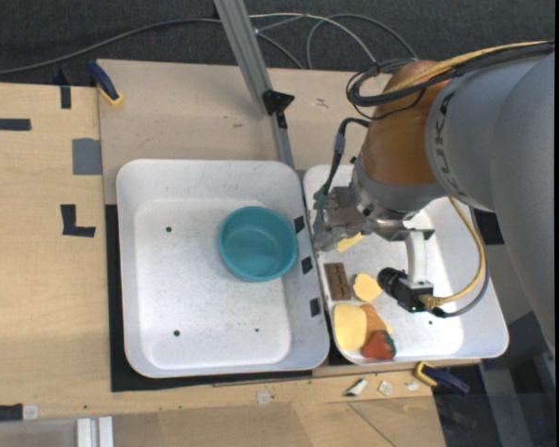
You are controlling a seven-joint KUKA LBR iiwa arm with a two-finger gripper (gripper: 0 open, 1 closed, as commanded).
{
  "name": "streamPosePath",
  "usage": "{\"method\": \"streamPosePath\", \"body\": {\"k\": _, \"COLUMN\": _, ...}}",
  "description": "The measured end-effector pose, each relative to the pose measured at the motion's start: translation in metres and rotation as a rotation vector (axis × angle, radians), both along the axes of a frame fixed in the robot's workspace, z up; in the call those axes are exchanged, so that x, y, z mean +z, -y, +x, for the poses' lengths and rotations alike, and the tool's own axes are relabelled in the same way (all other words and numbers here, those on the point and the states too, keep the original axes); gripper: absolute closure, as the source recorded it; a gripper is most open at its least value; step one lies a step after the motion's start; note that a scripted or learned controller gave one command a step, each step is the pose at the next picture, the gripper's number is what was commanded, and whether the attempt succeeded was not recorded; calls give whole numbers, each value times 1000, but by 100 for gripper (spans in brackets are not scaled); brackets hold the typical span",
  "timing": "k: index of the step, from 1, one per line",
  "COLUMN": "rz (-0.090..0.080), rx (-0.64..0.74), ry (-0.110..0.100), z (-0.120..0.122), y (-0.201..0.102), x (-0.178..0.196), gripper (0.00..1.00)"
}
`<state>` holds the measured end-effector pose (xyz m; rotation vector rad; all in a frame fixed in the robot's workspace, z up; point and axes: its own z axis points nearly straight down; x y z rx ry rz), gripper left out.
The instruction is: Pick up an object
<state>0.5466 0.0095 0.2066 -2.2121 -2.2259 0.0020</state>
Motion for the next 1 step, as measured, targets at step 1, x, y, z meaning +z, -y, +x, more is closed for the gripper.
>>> {"method": "streamPosePath", "body": {"k": 1, "rz": 0, "rx": 1, "ry": 3, "z": 0, "y": -45, "x": 16, "gripper": 100}}
